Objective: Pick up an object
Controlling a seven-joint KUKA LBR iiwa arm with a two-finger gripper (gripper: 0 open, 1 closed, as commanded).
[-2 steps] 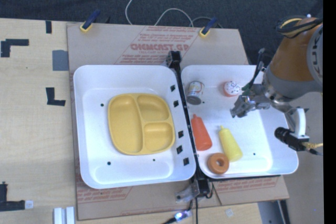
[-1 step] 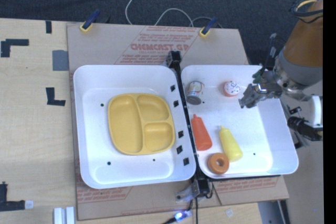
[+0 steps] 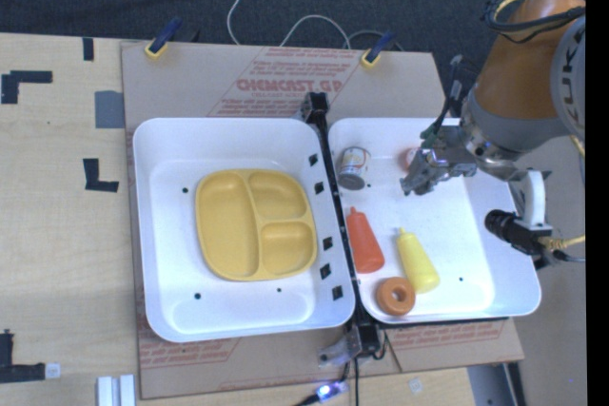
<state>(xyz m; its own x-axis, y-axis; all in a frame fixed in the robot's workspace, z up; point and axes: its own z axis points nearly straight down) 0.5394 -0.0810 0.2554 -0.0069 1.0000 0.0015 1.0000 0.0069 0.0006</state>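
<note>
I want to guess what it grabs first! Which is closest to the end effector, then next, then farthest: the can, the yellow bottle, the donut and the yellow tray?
From the end effector:
1. Can, just to its left in the right bin.
2. Yellow bottle, below it, same bin.
3. Donut, at that bin's near edge.
4. Yellow tray, across in the left bin.

Yellow tray [image 3: 255, 223] (plain), orange bottle [image 3: 363, 241], yellow bottle [image 3: 418, 261], white bins [image 3: 162, 157].

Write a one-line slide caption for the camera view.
End effector over the right bin holding bottles, a donut and a can; yellow tray in the left bin.
</note>
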